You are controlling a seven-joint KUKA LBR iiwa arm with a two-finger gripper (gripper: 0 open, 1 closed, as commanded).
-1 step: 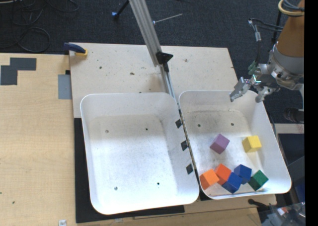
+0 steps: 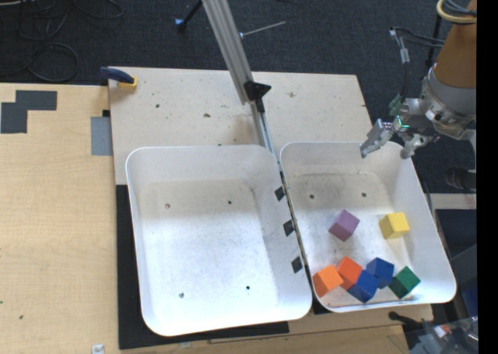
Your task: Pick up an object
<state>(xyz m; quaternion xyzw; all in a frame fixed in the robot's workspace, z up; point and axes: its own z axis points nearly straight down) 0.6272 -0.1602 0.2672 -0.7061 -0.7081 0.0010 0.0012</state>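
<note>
The right bin (image 2: 311, 164) holds several small blocks. A purple block (image 2: 343, 225) lies near its middle and a yellow block (image 2: 394, 225) sits to its right. At the front of the bin an orange block (image 2: 327, 278), a red-orange block (image 2: 349, 270), two blue blocks (image 2: 372, 278) and a green block (image 2: 405, 282) cluster together. My gripper (image 2: 393, 141) hangs open above the bin's far right corner, well above and behind the blocks, with nothing between its fingers.
The left bin (image 2: 156, 159) stands beside the right one, with a divider edge carrying black clips (image 2: 286, 226) between them. A slanted aluminium rail (image 2: 231, 43) rises behind the bins. A blue and yellow clamp (image 2: 118, 77) rests at the bench's far left corner.
</note>
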